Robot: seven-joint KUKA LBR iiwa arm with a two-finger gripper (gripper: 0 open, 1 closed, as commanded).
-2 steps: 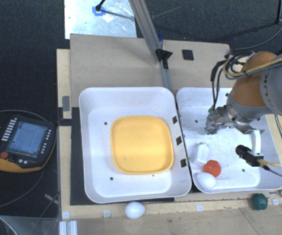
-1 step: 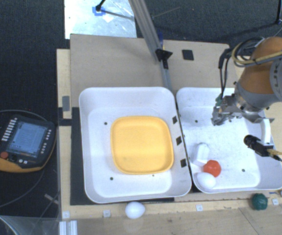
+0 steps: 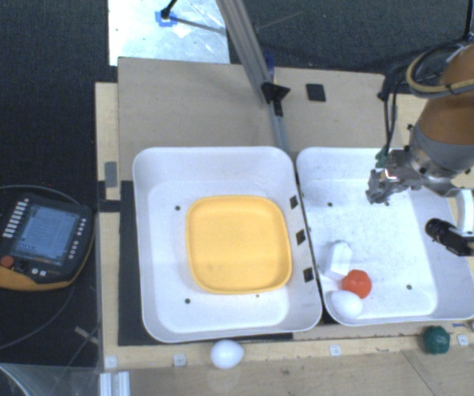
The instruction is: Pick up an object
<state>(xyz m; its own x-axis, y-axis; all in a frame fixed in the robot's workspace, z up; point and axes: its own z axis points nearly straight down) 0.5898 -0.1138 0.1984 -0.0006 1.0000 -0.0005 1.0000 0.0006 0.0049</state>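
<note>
End effector point(image 3: 380, 190) hangs over far part of right bin point(image 3: 459, 304), finger state can't tell. Red ball point(image 3: 356, 284) sits near-left in that bin, touching white ball point(image 3: 346, 304). Yellow plate point(image 3: 238, 242) in left bin point(image 3: 154, 304).

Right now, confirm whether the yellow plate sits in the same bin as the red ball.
No: the yellow plate lies in the left bin, the red ball in the right bin.

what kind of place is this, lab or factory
Most likely a robotics lab test bench. A grey-and-orange arm reaches over two white bins, a teach pendant sits beside the bench, and the bins hold odd test items like a yellow plate.
</note>
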